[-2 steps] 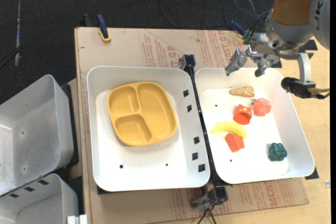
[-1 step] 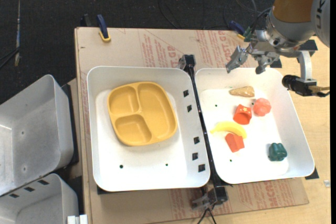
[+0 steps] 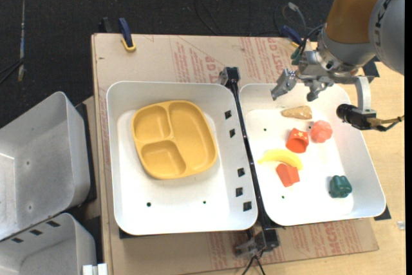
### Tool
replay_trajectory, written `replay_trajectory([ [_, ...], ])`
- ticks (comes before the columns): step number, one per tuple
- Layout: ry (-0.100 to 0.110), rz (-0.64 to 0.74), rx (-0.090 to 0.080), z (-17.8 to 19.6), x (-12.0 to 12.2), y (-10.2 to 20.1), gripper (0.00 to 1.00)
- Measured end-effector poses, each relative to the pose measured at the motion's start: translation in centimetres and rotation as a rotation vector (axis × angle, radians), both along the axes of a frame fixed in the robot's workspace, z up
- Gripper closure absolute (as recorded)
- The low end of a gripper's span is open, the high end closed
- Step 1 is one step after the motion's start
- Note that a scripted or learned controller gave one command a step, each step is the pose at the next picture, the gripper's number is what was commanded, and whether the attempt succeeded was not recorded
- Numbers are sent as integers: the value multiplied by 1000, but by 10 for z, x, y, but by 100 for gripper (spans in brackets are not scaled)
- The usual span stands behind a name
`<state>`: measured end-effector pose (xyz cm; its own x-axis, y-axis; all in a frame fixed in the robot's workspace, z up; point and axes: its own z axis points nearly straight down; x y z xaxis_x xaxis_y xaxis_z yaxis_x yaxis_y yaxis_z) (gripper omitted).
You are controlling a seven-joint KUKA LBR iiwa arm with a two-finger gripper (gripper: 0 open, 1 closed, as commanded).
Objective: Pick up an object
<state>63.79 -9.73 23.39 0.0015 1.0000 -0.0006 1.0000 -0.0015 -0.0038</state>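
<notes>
I see two white bins side by side on my bench. The left bin (image 3: 122, 203) has one yellow tray (image 3: 174, 138) lying in it, and the tray has three hollow parts. The right bin (image 3: 360, 199) has six small toy foods in it, and any of them could be the thing to pick up. There is one tan piece (image 3: 297, 113) near the far wall, one pink piece (image 3: 321, 131) just beside it, and one orange-red piece (image 3: 297, 140) just next to the pink one. There is one yellow banana (image 3: 281, 157) in the middle, one more orange-red piece (image 3: 288, 174) touching the banana on the near side, and one dark green piece (image 3: 340, 186) apart from the others, near the right wall. So I count two orange-red things and one of each other kind. My gripper (image 3: 297, 88) hangs over the far edge of the right bin, just above the tan piece. Its two fingers are spread apart and I see nothing between them. The grey arm (image 3: 360, 9) is cut off at the right edge. The small foods are hard to make out, so I can't say just what each one is. At the left edge two more white tubs (image 3: 38, 158) are cut off.
</notes>
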Motion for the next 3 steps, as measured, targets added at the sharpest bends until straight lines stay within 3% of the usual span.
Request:
replay_trajectory([
  [2,0,0,0,-105,5,-2,0],
  [3,-6,0,0,-90,7,-2,100],
])
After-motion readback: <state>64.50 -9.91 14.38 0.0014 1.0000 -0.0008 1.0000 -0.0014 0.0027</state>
